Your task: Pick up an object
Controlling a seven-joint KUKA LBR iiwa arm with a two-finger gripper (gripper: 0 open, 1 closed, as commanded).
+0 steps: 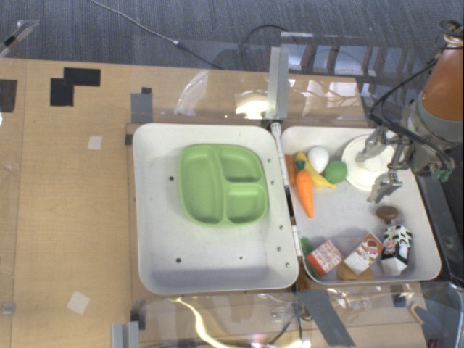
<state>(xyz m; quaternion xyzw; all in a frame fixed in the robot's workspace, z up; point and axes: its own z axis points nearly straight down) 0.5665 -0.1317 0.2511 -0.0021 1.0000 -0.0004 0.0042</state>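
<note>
My gripper (379,167) hangs over the right bin (428,227), above a small white plate (360,167) near the bin's back right. Its two fingers stand apart with nothing between them. Left of the plate lie a white egg (317,156), a green ball (335,172), a yellow banana (317,176) and an orange carrot (305,193). A brown cookie-like piece (388,212) lies just below the gripper. Along the bin's front edge sit a red box (325,257), a small carton (364,254) and a black-and-white cow-patterned carton (396,248).
The left bin (159,259) holds a green divided tray (222,183). A metal post (278,85) stands behind the seam between the bins. Cables run behind the bench and by the arm at the right.
</note>
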